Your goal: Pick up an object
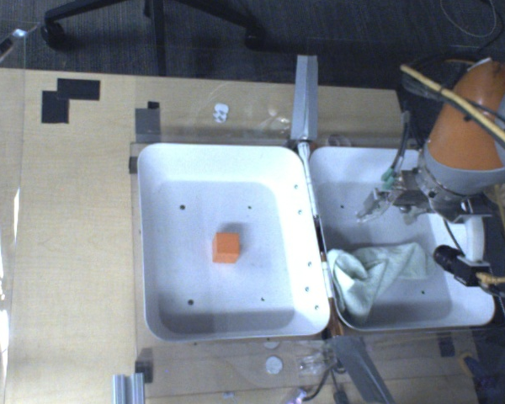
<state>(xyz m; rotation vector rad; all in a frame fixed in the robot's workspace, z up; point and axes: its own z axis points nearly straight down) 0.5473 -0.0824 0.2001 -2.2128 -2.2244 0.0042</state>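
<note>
On the worktop [76, 251], two shallow white bins are sitting side by side, and the arm [471, 133] is reaching in over the right bin [480, 310] from the right edge. The hand [385, 200] is hovering above that bin's far half, near the divider; nothing is showing between its fingers, and whether they are spread or closed I cannot tell at this angle.

Two candidates are lying within reach. An orange block [226, 247] is resting near the middle of the left bin [151, 225], well apart from every wall. It is appearing small, stiff and light, with flat faces; I am judging it would take a pinch across two opposite sides, and the open floor around it is leaving room for the fingers to come down. Its smooth faces may be letting it slip or skid if the closing is off-centre.

A pale green cloth [374, 274] is lying bunched in the near-left corner of the right bin, its left side pressing against the wall by the divider. It is looking soft, limp and light, not fragile. I am judging the best hold to be on a raised fold toward its middle, since the part against the wall is leaving little clearance for a finger. A pinch on cloth may be catching only a thin layer and sliding off on the lift.

The cloth is lying nearer to the hand; the block is well apart from it.
</note>
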